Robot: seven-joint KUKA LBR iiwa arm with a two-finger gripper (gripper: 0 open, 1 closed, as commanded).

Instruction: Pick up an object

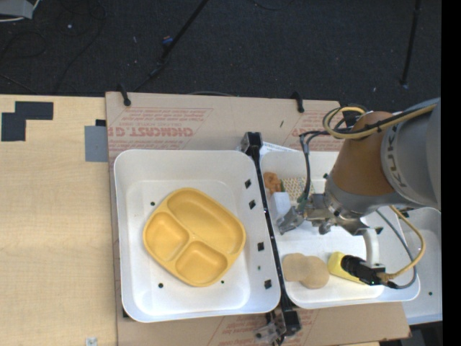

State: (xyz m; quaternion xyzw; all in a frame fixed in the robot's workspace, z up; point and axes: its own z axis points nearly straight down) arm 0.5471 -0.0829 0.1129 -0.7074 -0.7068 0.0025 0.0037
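Red printed lettering on the flat brown cardboard sheet [189, 118] under the bins appears upside down; it seems to read "CHEMCRZT", though blur makes this uncertain.

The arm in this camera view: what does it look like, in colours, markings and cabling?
The arm is a bulky rounded grey body with dark lettering on its shell and a wide orange band above the wrist. Yellow and black cables loop over its top, and more black cables trail below it. The pincer is small, grey and metallic.
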